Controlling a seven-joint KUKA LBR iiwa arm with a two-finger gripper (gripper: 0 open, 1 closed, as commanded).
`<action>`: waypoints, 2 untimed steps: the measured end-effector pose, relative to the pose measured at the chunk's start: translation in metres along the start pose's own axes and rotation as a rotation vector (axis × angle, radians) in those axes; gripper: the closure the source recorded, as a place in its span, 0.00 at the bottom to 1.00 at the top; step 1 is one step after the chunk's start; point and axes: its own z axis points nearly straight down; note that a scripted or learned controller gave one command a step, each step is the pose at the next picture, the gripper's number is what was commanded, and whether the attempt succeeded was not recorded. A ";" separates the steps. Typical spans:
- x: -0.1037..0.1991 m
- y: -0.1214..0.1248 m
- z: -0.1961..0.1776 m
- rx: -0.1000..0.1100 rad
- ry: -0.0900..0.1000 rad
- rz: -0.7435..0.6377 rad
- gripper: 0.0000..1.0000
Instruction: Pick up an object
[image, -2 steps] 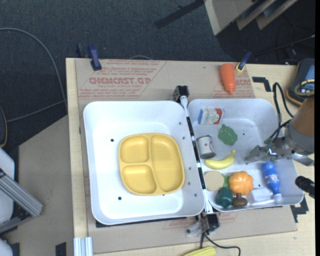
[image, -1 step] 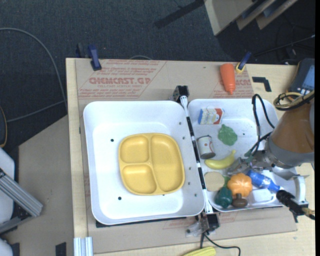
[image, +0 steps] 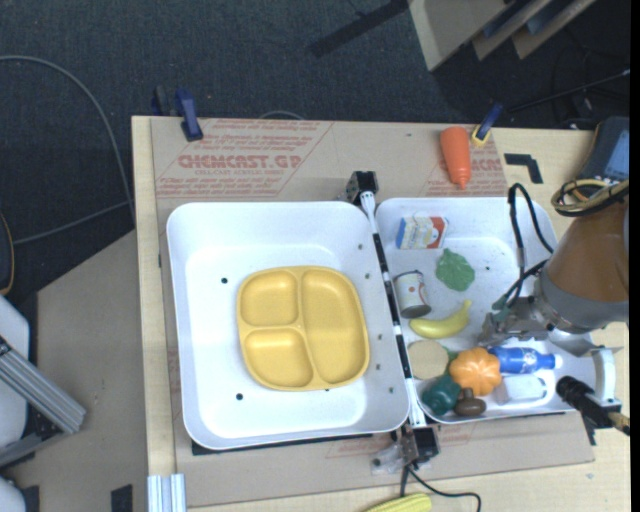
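The right bin (image: 497, 222) holds several small objects: a white carton (image: 420, 232), a green leafy piece (image: 455, 270), a small can (image: 410, 292), a yellow banana (image: 441, 323), an orange pumpkin (image: 474, 369), a blue and white bottle (image: 523, 360), a teal item (image: 437, 396) and a brown one (image: 468, 406). My gripper (image: 503, 324) is low inside this bin at its right side, just above the bottle and right of the banana. The wrist hides its tip, and nothing shows in its grasp.
The left bin (image: 200, 300) carries a yellow divided plate (image: 300, 328). An orange carrot (image: 456, 155) lies on the bench behind the right bin. Clamps sit on the divider between the bins (image: 363, 186). Cables hang at the far right (image: 585, 195).
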 end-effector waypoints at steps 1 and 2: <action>0.000 0.000 0.000 0.000 0.000 0.000 0.00; 0.041 0.057 0.010 0.000 -0.001 -0.001 0.00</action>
